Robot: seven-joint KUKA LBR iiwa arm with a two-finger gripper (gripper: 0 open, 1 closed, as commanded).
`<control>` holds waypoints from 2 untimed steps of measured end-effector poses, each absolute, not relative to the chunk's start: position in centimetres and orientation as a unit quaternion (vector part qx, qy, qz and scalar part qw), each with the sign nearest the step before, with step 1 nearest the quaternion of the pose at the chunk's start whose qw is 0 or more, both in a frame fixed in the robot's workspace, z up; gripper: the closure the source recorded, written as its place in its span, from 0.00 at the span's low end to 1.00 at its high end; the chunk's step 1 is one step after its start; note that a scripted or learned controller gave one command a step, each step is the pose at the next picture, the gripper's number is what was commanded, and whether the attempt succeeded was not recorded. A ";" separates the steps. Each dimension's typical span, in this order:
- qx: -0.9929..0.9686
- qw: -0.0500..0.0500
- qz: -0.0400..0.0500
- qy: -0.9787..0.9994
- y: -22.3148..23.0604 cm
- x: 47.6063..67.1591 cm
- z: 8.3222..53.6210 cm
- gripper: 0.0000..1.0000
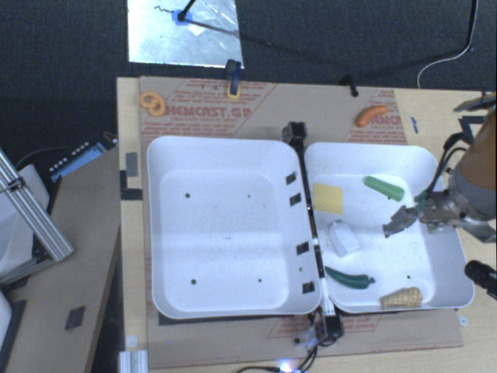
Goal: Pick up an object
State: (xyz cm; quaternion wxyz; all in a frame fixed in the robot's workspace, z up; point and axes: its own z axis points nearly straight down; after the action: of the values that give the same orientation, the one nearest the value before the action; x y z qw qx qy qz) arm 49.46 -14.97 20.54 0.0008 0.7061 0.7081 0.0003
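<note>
Gripper (pixel 394 225) hovers right of white block (pixel 344 238); finger state can't tell. Block looks light, stiff; grab its 2 long sides.

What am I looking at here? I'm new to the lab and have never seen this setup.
A single camera looks down at a slant on a bench holding two shallow white bins. A grey robot arm reaches in from the right; its gripper hangs over the right bin. That bin holds a yellow square, a light green piece, a white block, a dark green pepper-like toy and a tan cone. Nothing shows between the fingers. The left bin sits beside it.
</note>
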 end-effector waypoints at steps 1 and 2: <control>0.705 0.002 0.001 0.709 -15.0 49.6 21.6 1.00; 0.701 0.007 0.008 0.713 -5.9 54.1 35.4 1.00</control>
State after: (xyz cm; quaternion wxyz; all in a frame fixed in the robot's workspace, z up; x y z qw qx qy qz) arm 54.13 -5.87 35.40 0.0067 0.7015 0.7126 0.0075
